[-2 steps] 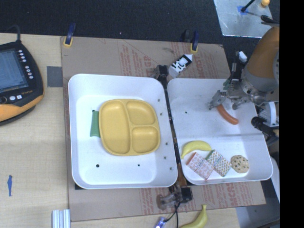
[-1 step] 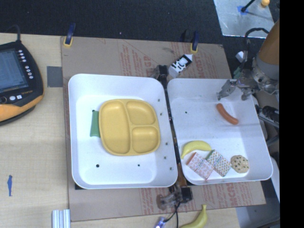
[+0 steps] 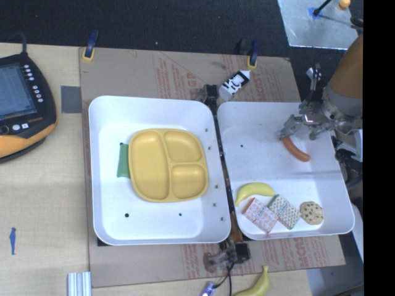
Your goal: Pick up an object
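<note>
- Two shallow white bins are seen side by side on a cardboard sheet [image 3: 185, 73] laid over the desk [image 3: 43, 214].
- The left bin [image 3: 105, 221] is occupied by a yellow divided tray [image 3: 168, 164], with a green item [image 3: 123, 160] partly tucked under the tray's left edge.
- In the right bin [image 3: 333, 190], an orange-red sausage [image 3: 295, 149] is found lying at a slant in the upper part of the floor.
- Along the near wall of the right bin, a banana [image 3: 254, 191], two patterned packets [image 3: 270, 213] and a chocolate-chip cookie [image 3: 311, 213] are grouped close together, well apart from the sausage.
- The gripper [image 3: 303, 127] is positioned low over the upper right part of the right bin, just above the sausage's upper end.
- The jaws are seen spread apart, with nothing held between them; whether the sausage is touched cannot be told.
- The arm [image 3: 349, 73], with its orange band, is seen entering from the right.
- A black and orange control pendant [image 3: 21, 103] is placed on the desk at the far left.
- A second banana [image 3: 256, 283] is seen outside the bins at the near edge, and a black and white item [image 3: 235, 83] lies on the cardboard beyond the gap between the bins.
- Blue and yellow clamps [image 3: 90, 45] are fixed along the far edge of the cardboard.
</note>
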You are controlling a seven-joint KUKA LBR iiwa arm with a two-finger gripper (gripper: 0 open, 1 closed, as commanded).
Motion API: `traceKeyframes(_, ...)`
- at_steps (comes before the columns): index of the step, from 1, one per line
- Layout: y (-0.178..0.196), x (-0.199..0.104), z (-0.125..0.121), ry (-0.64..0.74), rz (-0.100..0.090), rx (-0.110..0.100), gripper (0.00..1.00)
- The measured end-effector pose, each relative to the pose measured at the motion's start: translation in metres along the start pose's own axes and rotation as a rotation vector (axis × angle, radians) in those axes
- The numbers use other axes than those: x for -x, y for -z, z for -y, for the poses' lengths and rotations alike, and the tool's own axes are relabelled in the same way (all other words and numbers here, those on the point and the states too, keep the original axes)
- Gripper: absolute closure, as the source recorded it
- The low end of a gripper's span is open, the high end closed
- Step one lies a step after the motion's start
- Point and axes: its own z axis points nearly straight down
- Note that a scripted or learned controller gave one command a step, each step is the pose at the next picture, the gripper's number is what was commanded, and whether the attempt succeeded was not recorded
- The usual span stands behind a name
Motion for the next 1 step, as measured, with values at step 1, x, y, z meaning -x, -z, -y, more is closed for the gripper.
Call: traceKeyframes(1,-0.0139,-0.0153,0.001,0.001,0.0,-0.001,0.0)
